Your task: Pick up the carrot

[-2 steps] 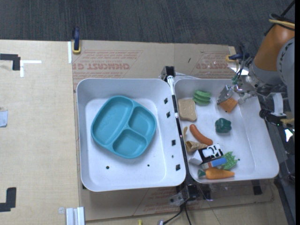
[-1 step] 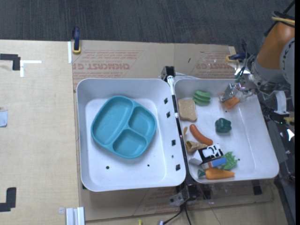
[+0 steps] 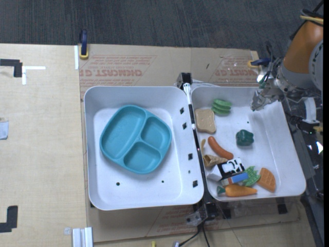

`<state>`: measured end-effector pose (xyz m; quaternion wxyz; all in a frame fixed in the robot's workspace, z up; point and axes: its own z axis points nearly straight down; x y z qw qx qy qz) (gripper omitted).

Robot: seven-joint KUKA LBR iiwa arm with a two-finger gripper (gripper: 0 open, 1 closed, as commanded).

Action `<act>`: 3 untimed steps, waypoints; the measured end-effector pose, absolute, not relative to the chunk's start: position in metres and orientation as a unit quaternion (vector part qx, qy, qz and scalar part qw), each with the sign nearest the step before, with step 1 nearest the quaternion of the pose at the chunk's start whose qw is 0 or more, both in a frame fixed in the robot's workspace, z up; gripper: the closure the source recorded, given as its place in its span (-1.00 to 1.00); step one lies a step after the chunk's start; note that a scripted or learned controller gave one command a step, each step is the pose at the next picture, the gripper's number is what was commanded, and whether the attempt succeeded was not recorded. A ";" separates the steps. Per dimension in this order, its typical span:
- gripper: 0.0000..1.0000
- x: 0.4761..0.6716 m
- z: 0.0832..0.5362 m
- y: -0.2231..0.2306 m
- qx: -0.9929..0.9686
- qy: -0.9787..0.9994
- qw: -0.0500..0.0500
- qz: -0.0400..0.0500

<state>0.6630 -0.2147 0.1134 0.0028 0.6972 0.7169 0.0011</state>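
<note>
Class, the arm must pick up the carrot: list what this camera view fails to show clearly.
- Gripper: small and blurred at the right bin's far rim; finger state unreadable.
- Carrot: its left end sits among piled toys, contact unclear.
- Black-and-white box: markings too small to read.

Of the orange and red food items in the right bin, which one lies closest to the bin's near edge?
The carrot, lying lengthwise along the near wall of the right bin. The orange wedge sits slightly farther up, and the sausage lies nearer the bin's middle.
</note>
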 end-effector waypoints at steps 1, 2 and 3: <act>-1.00 0.663 0.113 -0.214 0.697 0.717 0.002 0.001; -1.00 0.614 0.091 -0.148 0.691 0.723 -0.001 -0.001; -1.00 0.533 0.091 -0.094 0.765 0.644 -0.001 -0.001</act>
